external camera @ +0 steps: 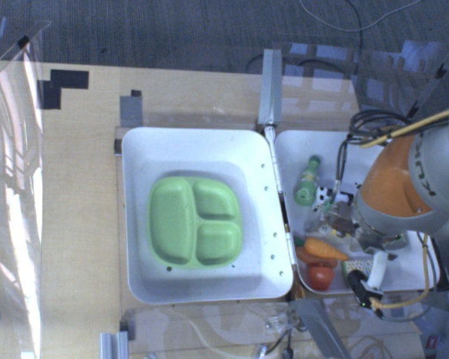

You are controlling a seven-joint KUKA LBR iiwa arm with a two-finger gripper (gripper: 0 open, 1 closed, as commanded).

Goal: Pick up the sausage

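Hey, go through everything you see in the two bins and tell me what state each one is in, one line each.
Green divided plate: flat in the left bin, compartments bare.
Green bottle: lying on its side in the right bin.
Carrot: lying flat, next to the tomato.
Tomato: resting at the bin's near edge.
Arm: over the right bin.

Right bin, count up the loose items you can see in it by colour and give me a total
Green: 1, the bottle
Orange: 1, the carrot
Red: 1, the tomato
Black and white: 1, a small toy
Total: 4 visible in the right bin; the arm hides part of it, so more may lie underneath.
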